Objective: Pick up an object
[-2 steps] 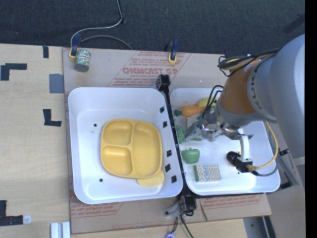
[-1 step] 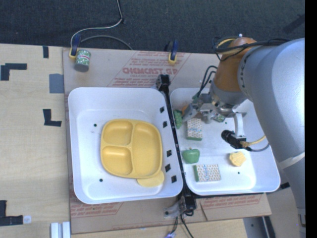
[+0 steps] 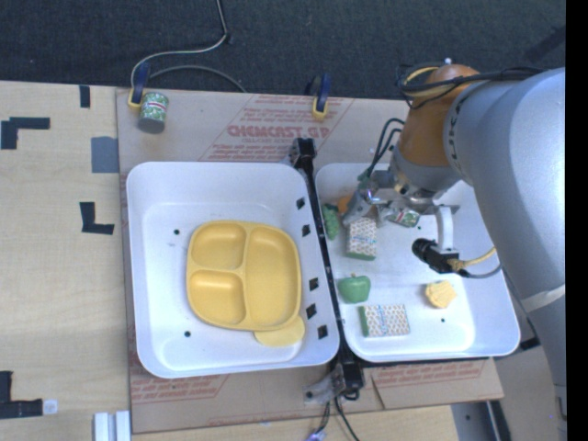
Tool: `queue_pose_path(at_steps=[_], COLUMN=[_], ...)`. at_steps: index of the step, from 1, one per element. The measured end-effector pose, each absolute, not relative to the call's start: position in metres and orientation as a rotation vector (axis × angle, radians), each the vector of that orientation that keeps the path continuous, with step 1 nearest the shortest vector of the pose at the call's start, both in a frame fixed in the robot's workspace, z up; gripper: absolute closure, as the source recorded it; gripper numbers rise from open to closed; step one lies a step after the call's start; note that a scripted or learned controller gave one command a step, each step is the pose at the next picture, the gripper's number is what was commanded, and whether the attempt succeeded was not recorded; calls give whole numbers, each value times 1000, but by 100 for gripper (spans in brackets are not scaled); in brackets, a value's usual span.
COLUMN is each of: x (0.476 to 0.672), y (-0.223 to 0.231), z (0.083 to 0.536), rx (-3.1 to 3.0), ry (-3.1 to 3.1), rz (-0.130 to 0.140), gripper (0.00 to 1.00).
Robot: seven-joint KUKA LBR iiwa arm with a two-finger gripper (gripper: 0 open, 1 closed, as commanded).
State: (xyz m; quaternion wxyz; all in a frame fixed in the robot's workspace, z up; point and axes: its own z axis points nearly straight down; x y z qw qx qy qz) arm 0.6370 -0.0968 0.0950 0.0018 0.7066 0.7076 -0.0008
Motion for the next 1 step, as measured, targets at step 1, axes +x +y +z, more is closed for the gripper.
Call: queue_pose_path(at_steps=[1], x=[598], y=[-44], z=[185], rx=[2218], ry=[2224], rz=[2], gripper=[100])
